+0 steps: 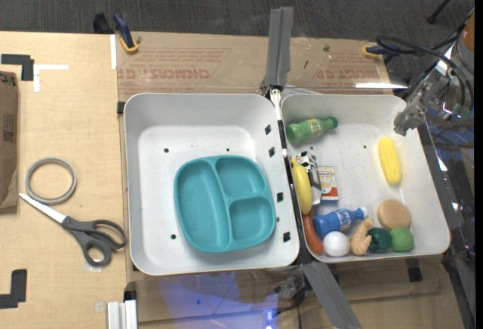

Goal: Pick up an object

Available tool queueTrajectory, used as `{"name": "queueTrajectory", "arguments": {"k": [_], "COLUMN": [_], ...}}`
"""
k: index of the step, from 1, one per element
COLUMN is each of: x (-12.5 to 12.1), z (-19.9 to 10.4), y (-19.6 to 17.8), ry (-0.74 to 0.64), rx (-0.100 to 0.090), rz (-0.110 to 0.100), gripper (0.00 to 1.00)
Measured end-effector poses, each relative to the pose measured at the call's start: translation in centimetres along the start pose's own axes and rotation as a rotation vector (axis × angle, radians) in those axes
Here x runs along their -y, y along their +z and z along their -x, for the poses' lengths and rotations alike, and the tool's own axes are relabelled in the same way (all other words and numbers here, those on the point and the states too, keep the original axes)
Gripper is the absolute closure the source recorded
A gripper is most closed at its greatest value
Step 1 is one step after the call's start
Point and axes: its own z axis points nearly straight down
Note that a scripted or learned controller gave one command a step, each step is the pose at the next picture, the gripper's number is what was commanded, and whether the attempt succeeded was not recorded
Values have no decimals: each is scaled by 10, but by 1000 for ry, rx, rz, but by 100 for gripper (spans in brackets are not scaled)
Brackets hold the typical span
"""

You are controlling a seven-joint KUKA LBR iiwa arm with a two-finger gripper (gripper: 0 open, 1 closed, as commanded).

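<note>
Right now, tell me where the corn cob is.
The corn cob lies in the right bin, near its right wall, apart from the other items, above the tan round piece and right of the green bottle.

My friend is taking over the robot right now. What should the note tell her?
Gripper: hovering at the right bin's far right corner, nothing seen in it; too blurred to tell if it is open.
Right bin: green bottle, corn cob, banana, small carton, blue bottle, white ball, round tan piece, green ball.
Left bin: a teal divided plate.
Done: nothing lifted yet.
Left: pick up one object; the corn cob looks nearest.
</note>
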Motion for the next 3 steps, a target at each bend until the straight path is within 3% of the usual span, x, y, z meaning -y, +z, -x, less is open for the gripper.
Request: {"name": "queueTrajectory", "arguments": {"k": [1,2,3], "x": [27,-46,-97], "z": [-14,24,1], "y": [178,181,181], "ry": [-95,174,137], "rx": [0,2,-1], "rz": [0,1,0], "gripper": [100,100,100]}}
